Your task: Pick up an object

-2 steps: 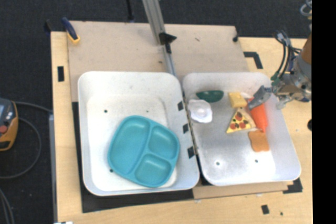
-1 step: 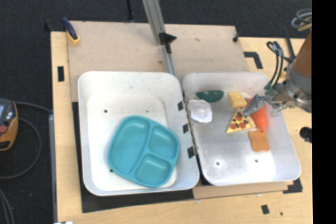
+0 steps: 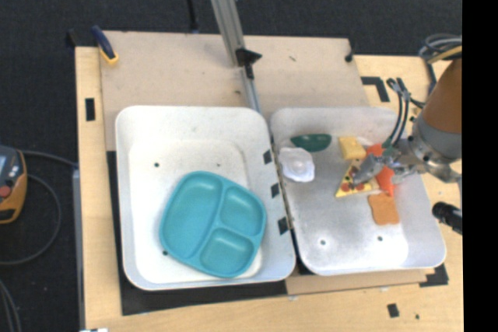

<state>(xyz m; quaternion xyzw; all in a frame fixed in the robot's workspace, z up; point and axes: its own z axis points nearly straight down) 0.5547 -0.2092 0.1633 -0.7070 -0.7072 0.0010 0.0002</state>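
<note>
The right bin (image 3: 342,245) holds several small items. A dark green piece (image 3: 311,141) lies near its back left, with a white lump (image 3: 296,166) just in front of it. A yellow block (image 3: 352,148) sits mid-bin. Below it lies a yellow and red wedge (image 3: 352,183). An orange piece (image 3: 385,181) and a flat orange-brown slab (image 3: 383,210) lie to the right. My gripper (image 3: 383,162) reaches in from the right and hangs over the cluster, right by the orange piece and the wedge. Whether it touches them I cannot tell.
The left bin (image 3: 140,136) carries a blue divided plate (image 3: 214,223). An aluminium post (image 3: 222,0) rises behind the bins. The arm's orange band (image 3: 445,101) and cables (image 3: 401,109) stand over the right bin's far right edge.
</note>
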